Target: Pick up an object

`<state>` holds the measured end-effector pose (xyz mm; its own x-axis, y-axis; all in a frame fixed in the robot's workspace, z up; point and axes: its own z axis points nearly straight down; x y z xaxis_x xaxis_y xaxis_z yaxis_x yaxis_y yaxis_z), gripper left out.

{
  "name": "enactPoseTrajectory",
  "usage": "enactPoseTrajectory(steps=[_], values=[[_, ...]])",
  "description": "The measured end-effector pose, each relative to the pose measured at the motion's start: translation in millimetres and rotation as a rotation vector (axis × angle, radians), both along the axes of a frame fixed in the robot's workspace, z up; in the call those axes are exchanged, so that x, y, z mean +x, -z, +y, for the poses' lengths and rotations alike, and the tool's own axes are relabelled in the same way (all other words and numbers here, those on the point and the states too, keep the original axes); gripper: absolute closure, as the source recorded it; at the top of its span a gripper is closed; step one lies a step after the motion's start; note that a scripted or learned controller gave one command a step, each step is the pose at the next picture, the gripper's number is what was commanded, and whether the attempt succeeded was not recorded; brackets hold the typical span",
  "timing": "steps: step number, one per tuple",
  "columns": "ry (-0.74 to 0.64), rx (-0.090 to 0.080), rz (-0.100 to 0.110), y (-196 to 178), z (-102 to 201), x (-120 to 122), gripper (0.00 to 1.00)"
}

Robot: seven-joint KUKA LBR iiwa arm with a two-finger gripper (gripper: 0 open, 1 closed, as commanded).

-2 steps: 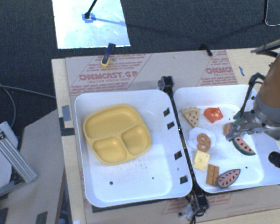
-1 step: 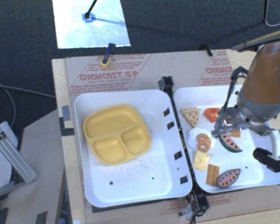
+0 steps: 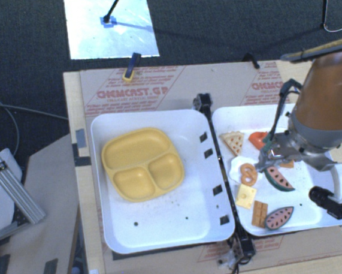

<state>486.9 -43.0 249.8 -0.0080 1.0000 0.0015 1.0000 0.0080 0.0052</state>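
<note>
- Crowding the right bin [image 3: 323, 216]: toy food pieces lie close together, so the main risk is the gripper [image 3: 268, 156] nudging or catching a neighbour instead of one clean piece.
- Gripper: sits over the middle of the right bin, near its left wall; whether it is wide, narrow or holding anything cannot be told, since the wrist covers the tips.
- Pretzel [image 3: 247, 173]: orange ring on a white disc, just left of the gripper and the nearest candidate; a descent slightly off would likely push it toward the bin's left wall.
- Watermelon slice [image 3: 278, 179]: just below the gripper, close to the pretzel; likely to be knocked or pinched along with it.
- Red piece [image 3: 258, 139]: just above the gripper, partly hidden by the arm.
- Sandwich wedge [image 3: 233, 142]: toward the bin's upper left corner.
- Cheese square [image 3: 246, 196], cracker [image 3: 259, 213], second watermelon slice [image 3: 279, 217]: along the bin's lower edge, apart from the gripper.
- Yellow tray [image 3: 141, 163]: in the left bin [image 3: 162, 233], well apart.
</note>
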Motion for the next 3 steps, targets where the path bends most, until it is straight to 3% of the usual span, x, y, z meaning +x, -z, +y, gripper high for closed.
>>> enactPoseTrajectory(steps=[1, 2, 3], values=[[0.005, -0.001, 0.003, 2.5, -2.3, 0.2, 0.00], [0.002, -0.002, 0.006, 69.2, 0.8, 57.2, 0.00], [0.007, -0.001, 0.007, 65.7, -0.3, 32.1, 0.00]])
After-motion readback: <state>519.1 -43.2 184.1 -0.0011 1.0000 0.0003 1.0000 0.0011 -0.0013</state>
